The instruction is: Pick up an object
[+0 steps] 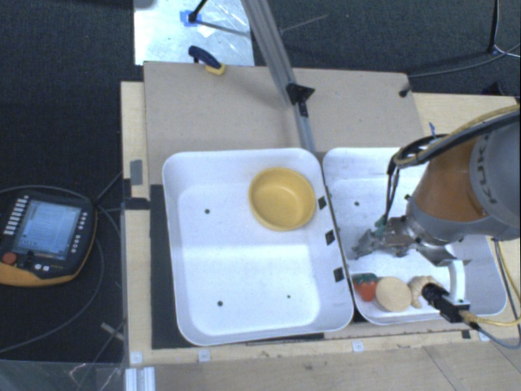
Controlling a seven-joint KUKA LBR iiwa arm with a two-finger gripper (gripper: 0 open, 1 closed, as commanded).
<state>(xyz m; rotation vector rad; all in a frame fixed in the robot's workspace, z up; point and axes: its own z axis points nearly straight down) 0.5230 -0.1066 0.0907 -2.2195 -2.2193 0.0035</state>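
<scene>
The claw [366,245] hangs low in the right bin [350,169], I cannot tell its state, and next must drop onto the pale round thing [392,293] by the bin's near edge

grey arm [496,177] — orange band, black cables

Two bins sit side by side on the table [228,112]. Left bin [244,300]: bowl [282,199] in its rear right part. Right bin [358,169]: three small objects in a row along the front edge [394,293], end effector [368,243] just behind them. Pendant [45,235] lies on the floor, left of the table.
</scene>
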